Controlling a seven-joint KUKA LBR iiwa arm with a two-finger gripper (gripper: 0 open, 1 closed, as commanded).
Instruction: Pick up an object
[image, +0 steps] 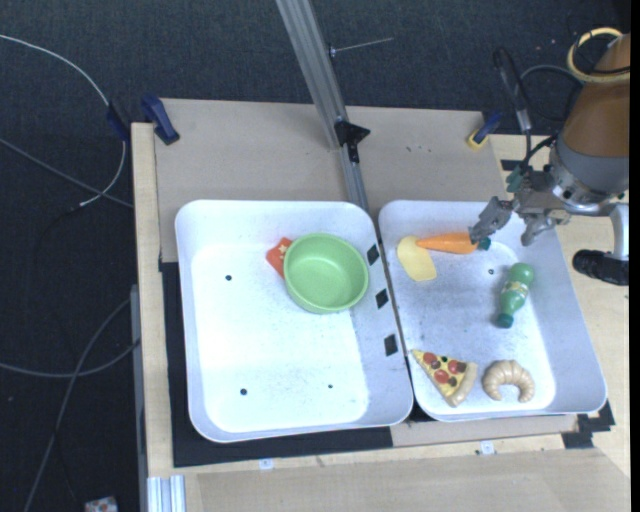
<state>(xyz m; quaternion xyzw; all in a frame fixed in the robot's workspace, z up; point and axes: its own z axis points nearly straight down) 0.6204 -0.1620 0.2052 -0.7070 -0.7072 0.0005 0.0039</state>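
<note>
My gripper (511, 226) hangs over the back of the right bin (570, 330), open, with nothing between its fingers. Its left fingertip (486, 232) is right at the thick end of an orange carrot (444, 243), which lies flat near the bin's back wall. A yellow piece (415, 260) rests against the carrot's left tip. A green bottle (512, 292) lies just in front of the gripper. A pizza slice (443, 373) and a croissant (508, 380) sit near the front rim.
The left bin (260, 380) holds a green bowl (325, 272) with a red piece (278, 255) tucked at its left side. A slanted metal pole (330, 95) stands behind the bins. Blue clamps (158, 120) grip the bench's back edge.
</note>
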